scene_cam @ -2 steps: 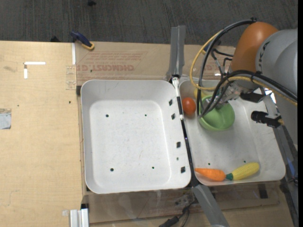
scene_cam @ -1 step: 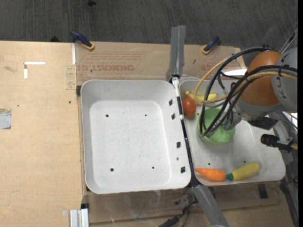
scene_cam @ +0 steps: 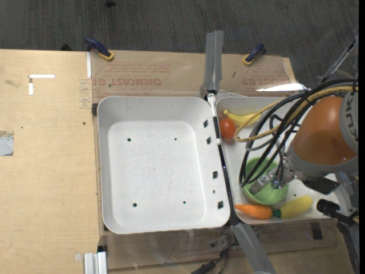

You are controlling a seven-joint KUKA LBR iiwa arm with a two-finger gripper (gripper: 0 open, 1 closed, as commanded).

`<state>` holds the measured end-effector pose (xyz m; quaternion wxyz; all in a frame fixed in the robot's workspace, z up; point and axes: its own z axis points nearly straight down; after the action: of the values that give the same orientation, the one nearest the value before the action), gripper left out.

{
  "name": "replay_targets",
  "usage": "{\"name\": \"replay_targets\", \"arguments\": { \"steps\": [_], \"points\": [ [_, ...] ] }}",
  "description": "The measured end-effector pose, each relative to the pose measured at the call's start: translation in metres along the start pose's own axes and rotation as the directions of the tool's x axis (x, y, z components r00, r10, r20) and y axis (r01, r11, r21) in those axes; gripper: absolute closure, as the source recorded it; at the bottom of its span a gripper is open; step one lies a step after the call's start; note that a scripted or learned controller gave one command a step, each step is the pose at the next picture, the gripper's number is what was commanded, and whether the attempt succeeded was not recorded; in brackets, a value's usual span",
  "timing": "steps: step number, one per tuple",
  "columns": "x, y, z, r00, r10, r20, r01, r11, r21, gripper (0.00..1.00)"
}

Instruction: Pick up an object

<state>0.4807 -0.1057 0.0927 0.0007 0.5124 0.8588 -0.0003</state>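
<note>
We're looking down on the desk (scene_cam: 45,170), a pale wooden top carrying two shallow white bins side by side. The left bin (scene_cam: 111,170) sits wide and square, its floor dotted with a few small dark holes. The right bin (scene_cam: 242,103) is where the action is, and it's crowded.

The arm (scene_cam: 325,133) comes in from the right, its orange band bulging large over the right bin, with black and yellow cables (scene_cam: 274,116) looping across in front of it. The end effector (scene_cam: 272,180) is down low inside the right bin, sitting right over a green round object (scene_cam: 265,194), apparently touching it. Open or closed? I cannot tell, the wrist and cabling cover it, and nothing shows clearly as gripped.

Around that green piece: an orange carrot (scene_cam: 254,211) lies along the near wall of the bin, just beside it. To its right, a yellow corn-like piece with a green end (scene_cam: 295,206) rests against the same near edge. Up at the far end of the bin, a red tomato-like ball (scene_cam: 227,129) sits by the divider between the bins, with a yellow banana (scene_cam: 242,117) curving just behind it.

Beyond the bins, a brown cardboard sheet (scene_cam: 148,76) is held by two blue-and-orange clamps, one left (scene_cam: 98,48), one right (scene_cam: 254,54).
</note>
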Motion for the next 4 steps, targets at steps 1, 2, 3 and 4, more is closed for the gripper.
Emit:
{"name": "replay_targets", "arguments": {
  "steps": [1,2,3,4],
  "points": [
    [-0.045,0.087,0.0,0.999,0.034,0.002,-0.034,0.999,-0.001,0.0],
    [-0.005,0.005,0.0,0.999,0.052,0.001,-0.052,0.999,0.0,0.0],
    [-0.006,-0.007,0.0,0.803,0.596,0.001,-0.596,0.803,0.0,0.0],
    [-0.012,0.05,0.0,0.809,0.588,0.001,-0.588,0.809,0.001,0.0]
  ]
}}
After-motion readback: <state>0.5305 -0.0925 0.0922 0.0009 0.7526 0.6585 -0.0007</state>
